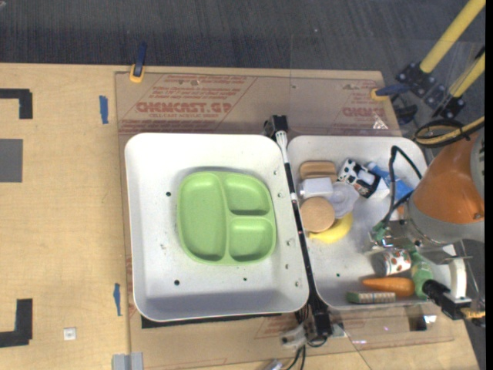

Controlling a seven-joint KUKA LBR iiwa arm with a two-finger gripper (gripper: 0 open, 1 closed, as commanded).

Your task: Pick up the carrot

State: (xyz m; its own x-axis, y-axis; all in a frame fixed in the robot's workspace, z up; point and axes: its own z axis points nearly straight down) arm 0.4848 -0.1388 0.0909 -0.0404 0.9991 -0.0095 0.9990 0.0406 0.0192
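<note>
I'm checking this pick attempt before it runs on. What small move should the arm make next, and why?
Probably ease the gripper down and toward the bin's near wall, onto the carrot. The carrot lies flat on the right bin floor, just past the gripper and not held.

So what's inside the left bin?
A green divided plate sits in the left bin, its three compartments bare. Whatever lies beneath the plate is covered.

An orange carrot (387,285) with a green top lies flat, lengthwise, near the right bin's (339,272) front edge.
</note>
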